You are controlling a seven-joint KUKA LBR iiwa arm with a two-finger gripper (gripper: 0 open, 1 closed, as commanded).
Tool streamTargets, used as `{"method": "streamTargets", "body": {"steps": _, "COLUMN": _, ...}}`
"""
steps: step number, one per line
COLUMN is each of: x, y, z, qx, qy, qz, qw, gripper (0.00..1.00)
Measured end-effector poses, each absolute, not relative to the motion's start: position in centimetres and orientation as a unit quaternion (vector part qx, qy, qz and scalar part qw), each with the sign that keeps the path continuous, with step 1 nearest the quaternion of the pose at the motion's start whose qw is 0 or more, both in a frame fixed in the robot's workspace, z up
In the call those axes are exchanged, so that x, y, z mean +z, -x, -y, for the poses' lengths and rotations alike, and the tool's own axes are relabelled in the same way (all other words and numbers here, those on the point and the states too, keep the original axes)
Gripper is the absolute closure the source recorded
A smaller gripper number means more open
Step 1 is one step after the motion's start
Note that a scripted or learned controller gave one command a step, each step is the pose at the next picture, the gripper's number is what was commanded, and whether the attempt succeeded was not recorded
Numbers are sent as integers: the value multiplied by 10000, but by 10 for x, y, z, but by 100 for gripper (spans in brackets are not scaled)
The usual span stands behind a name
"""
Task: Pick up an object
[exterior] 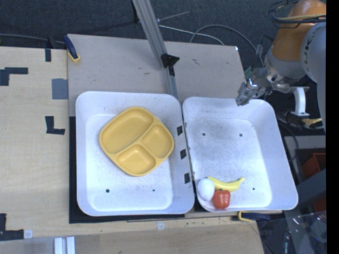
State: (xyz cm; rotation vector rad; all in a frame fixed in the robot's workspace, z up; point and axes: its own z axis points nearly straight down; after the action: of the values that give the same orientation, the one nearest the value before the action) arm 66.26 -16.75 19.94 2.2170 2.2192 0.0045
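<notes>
Holding yellow tray (left bin)

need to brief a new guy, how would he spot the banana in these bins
Go to the right-hand white bin and its near-left corner. Three small things cluster there; the curved yellow toy banana lies farthest from the corner, above the white egg and red pepper.

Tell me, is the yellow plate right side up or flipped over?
Right side up. The yellow plate in the left bin shows its three hollow compartments facing up, with raised dividers between them.
</notes>
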Motion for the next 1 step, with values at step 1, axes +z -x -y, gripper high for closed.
{"method": "streamTargets", "body": {"steps": 1, "x": 244, "y": -667, "z": 162, "qx": 14, "qy": -7061, "qz": -7081, "qw": 20, "gripper": 100}}
